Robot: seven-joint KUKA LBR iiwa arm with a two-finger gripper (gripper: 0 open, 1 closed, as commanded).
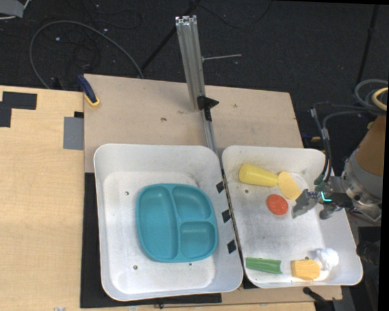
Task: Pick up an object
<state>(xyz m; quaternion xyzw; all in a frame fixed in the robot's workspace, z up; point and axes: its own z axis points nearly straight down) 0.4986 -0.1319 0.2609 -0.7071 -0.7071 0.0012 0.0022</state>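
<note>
Hovering over the right bin [344, 270], the gripper [314, 207] has its fingers spread, gripping nothing. A red object [277, 205] lies just left of them, a yellow object [266, 178] up-left.

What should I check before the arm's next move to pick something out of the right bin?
1. Pincer over the right bin: ok, at its right side.
2. Pincer carrying anything: cannot tell.
3. Nearest target: ok, the red round object lies just left of the pincer, apart from it.
4. Room around the target: not ok, the yellow object lies close above it.
5. Other candidates: ok, the green piece and orange piece lie at the near edge.
</note>
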